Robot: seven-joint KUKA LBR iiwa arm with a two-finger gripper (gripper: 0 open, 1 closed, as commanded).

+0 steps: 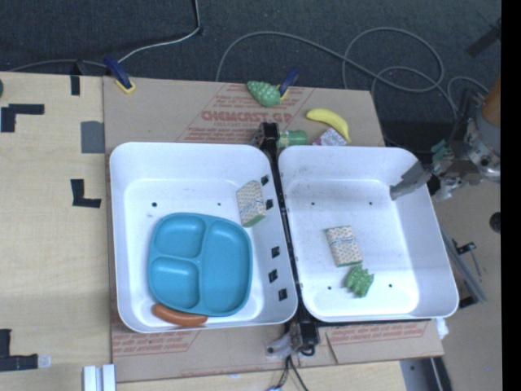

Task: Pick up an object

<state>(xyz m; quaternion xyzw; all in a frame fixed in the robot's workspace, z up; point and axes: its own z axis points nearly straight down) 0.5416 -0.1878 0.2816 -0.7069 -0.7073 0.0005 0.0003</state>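
Note:
The right bin (423, 243) holds a small tan box (344, 245) and, just below it, a green leafy toy (358, 281). In the left bin (130, 218) a blue divided plate (199, 262) lies flat, with an orange sausage-shaped toy (179, 315) at its lower edge. A second small box (252, 202) leans against that bin's right wall. My gripper (415, 179) hangs over the right bin's upper right corner, up and to the right of the tan box and apart from everything in the bin. Nothing is seen held in it.
Behind the bins, on the cardboard, lie a green toy (264, 93), a yellow banana (328, 123) and a small packet (330, 138). Cables loop across the dark floor at the back. A black divider with clips (281, 243) joins the two bins.

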